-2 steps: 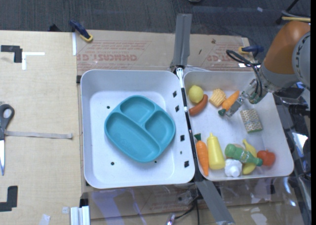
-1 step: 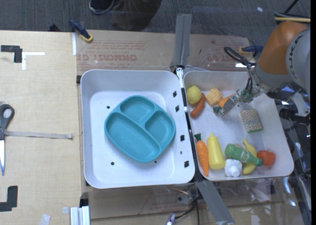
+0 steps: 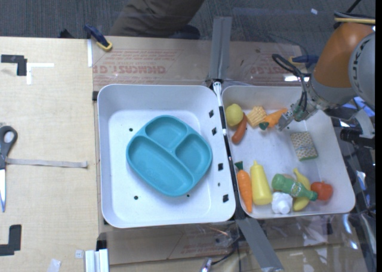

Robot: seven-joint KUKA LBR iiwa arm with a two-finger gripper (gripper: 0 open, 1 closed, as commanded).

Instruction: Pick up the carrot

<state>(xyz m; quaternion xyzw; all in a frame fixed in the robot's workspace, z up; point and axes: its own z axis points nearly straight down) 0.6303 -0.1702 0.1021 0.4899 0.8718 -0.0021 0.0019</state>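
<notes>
A carrot point(image 3: 245, 189), orange with a green top, lies along the left wall of the right bin point(image 3: 334, 145), near its front. A second small orange piece point(image 3: 273, 118), tapered like a carrot, lies tilted at the back of that bin beside a yellow waffle-like piece point(image 3: 256, 115). My gripper point(image 3: 286, 119) reaches in from the right and sits at the right end of this small orange piece, touching or nearly touching it. I cannot tell whether that piece is gripped. The front carrot lies far from the gripper.
The right bin also holds a lemon point(image 3: 234, 113), a reddish sausage point(image 3: 239, 129), a tan sponge-like block point(image 3: 303, 145), a yellow bottle point(image 3: 260, 184), a green bottle point(image 3: 290, 185), a banana point(image 3: 301, 190) and a tomato point(image 3: 322, 190). A blue divided plate point(image 3: 169, 155) lies in the left bin.
</notes>
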